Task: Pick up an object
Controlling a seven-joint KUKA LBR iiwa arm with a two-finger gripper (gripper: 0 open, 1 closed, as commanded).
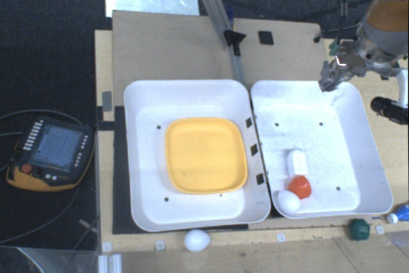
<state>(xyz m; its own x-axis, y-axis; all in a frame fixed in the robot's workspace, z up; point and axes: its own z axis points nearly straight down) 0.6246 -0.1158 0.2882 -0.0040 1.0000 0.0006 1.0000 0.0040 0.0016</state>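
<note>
Two white bins sit side by side on the table (287,32), and we read the scene from the single overhead camera. The left bin (144,105) carries a yellow plate (206,154) lying flat near its middle. The right bin (358,137) holds the likely targets, bunched at its near-left corner: a white block (296,162), a red ball (300,187) touching the block's near end, and a white ball (288,202) just beside the red one, against the bin's rim. We judge that the sloping walls gathered them there.

Outside the bins, a white egg (197,240) lies on the table's near edge, and a green ball (358,229) rests past the right bin's near corner. A pendant (50,158) sits on the floor to the left.

The arm (386,16) reaches in from the right, and the jaws (331,78) hang over the right bin's far rim, well apart from the cluster. Nothing sits between them; whether they are apart or together we cannot tell, as the view is too dark and small there.

We judge the pick not yet begun: the arm must travel toward the near-left corner and descend. The tight cluster and nearby wall could spoil a clean grasp.
</note>
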